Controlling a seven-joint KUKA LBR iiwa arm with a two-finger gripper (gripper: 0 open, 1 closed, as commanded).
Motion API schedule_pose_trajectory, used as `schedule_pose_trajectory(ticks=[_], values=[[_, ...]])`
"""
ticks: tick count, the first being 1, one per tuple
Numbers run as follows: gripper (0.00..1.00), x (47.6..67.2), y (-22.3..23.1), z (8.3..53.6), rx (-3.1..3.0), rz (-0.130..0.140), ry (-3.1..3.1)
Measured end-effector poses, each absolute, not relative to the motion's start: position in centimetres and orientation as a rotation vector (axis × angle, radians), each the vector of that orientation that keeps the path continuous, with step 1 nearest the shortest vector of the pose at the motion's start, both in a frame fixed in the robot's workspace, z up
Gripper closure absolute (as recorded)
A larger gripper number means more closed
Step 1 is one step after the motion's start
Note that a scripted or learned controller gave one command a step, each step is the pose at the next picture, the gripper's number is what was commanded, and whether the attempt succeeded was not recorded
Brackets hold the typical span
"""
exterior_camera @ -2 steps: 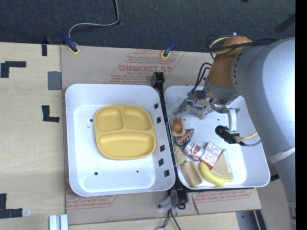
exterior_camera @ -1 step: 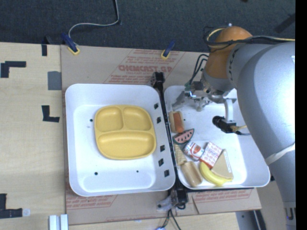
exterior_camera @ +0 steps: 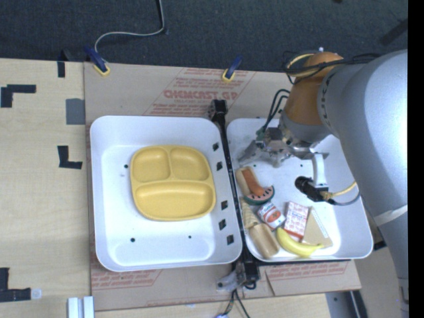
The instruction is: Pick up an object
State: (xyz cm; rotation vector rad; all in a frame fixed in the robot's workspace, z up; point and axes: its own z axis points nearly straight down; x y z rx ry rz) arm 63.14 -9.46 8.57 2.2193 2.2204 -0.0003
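- We saw the gripper [exterior_camera: 270,150] low over the right bin [exterior_camera: 351,234], near its far left corner; we could not tell how it was set.
- The toys lay untouched along the near edge: banana [exterior_camera: 296,242], watermelon slice [exterior_camera: 259,195], can [exterior_camera: 269,214].
- We judged nothing lifted; the whole pick remained.
- The yellow plate [exterior_camera: 173,181] sat mid left bin [exterior_camera: 106,177].

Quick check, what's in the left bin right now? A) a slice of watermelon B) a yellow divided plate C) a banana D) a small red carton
B: the yellow divided plate lies alone in the left bin, while the banana and the other food items sit in the right bin below the gripper.
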Motion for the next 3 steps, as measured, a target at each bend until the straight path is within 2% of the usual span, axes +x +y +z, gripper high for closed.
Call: schedule_pose_trajectory(ticks=[1, 2, 3], values=[[0.00, 59.5, -10.0, 8.6, 2.217, 0.002, 2.220], [0.00, 54.6, -9.6, 8.7, 2.217, 0.004, 2.219], [0.00, 53.8, -11.0, 8.7, 2.215, 0.007, 2.220]])
